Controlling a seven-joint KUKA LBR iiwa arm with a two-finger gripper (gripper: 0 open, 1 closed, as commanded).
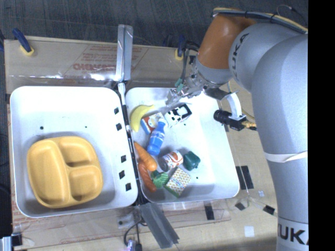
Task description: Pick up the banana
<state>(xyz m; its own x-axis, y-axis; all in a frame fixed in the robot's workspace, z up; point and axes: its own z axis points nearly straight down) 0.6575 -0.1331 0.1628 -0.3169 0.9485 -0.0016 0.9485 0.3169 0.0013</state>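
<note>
Banana (139, 115): lying in the right bin (222, 156), upper left corner, against the dividing wall, just above the blue bottle (156, 138).
Gripper (177, 99): hovering just right of the banana, apparently lining up for a descent.
Fingers: state impossible to tell.
Carrot (144, 160): crowding the same wall, below.

Count: two shallow white plastic bins (31, 95) (222, 156); one yellow compartment tray (64, 169); one yellow curved banana (137, 114); one blue plastic bottle (156, 138); one orange carrot (145, 157); one metal can (171, 160); one dark green block (191, 160).
</note>
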